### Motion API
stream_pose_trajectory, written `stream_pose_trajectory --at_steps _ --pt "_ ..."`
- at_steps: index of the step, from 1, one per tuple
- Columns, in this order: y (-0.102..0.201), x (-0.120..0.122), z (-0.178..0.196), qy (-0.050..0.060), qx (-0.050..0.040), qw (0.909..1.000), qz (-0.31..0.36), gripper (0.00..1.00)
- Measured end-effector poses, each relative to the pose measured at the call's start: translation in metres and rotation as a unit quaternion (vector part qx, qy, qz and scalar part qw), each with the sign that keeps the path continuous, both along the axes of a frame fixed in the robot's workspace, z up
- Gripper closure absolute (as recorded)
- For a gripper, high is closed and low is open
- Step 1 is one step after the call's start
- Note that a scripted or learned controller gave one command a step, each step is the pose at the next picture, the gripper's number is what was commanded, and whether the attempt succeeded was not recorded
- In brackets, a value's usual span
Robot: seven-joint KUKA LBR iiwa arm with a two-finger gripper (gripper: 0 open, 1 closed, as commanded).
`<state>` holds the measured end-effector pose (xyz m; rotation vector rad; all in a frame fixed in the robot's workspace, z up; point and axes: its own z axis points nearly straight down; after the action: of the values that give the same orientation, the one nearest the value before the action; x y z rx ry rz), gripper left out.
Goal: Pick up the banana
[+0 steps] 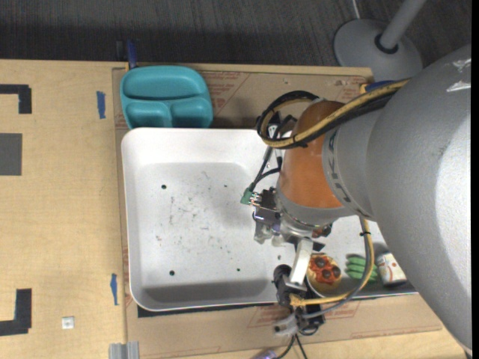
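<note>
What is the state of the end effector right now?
End effector: cannot be told; the wrist above it hides its tip.

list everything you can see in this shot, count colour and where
shallow white plastic bin: 1, white with grey scuffs, centre-left
second white bin: 1, white, right, mostly under the arm
teal moulded plastic tray: 1, teal, just beyond the left bin's far edge
round orange-red item with dark spots: 1, right bin, near edge; too small to identify
green item: 1, green, right bin, beside the round one
small white item with a red mark: 1, right bin, further right
blue tape strip: at least 2, blue, on the bench left of the bins
grey round base with pole: 1, grey, top right
robot arm: 1, grey with orange band, reaching in from the right
</note>
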<state>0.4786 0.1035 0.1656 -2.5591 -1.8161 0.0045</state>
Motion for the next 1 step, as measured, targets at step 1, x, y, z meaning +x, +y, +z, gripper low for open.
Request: stream_pose_trajectory --at_steps 1 --pt "0.0609 0.0015 -0.0790 -0.003 0.0005 0.9994 0.035 1.00"
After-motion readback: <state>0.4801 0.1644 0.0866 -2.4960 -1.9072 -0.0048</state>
